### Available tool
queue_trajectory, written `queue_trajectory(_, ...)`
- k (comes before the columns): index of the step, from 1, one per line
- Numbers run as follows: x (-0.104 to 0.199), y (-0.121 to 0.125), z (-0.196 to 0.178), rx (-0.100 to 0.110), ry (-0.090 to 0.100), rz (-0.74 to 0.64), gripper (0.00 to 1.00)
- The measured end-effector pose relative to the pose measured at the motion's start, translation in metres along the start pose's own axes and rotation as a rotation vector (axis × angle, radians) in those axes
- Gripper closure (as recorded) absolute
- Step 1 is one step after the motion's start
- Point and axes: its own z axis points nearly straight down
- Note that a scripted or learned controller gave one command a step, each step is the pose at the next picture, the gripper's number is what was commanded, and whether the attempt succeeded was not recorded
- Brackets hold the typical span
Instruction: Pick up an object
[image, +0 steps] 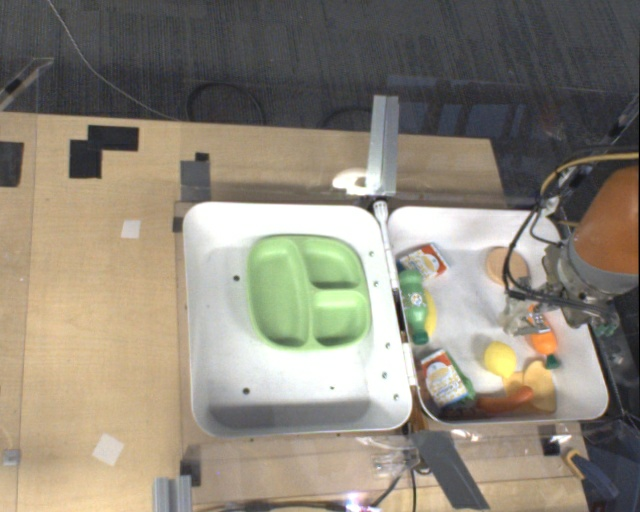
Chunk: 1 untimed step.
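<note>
Two shallow white bins sit side by side on the pale wooden surface (90, 330). The left white bin (215, 390) holds one thing: a light green plastic tray with three compartments (305, 290), lying flat near its middle.

The right white bin (470, 225) holds the loose objects. Along its left wall lie a small red-and-white packet (423, 262), a green-and-yellow elongated toy (415, 312) and a second red-and-white packet (444, 377). Toward the far side rests one tan, rounded piece (500, 265). Near the front right corner are one yellow lemon-shaped fruit (499, 357), one pale yellow piece (538, 380), one dark red elongated item (495, 402) along the front wall, and one small orange piece (544, 342).

The grey arm with its orange band (610, 235) reaches over the right bin's right side. The pincer (528, 320) hangs just beside the orange piece; whether it is open, closed or gripping anything cannot be told from this angle.
</note>
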Motion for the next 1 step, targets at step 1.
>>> queue_trajectory(1, 0.0002, 0.0006, 0.0006, -0.001, 0.001, -0.001, 0.00)
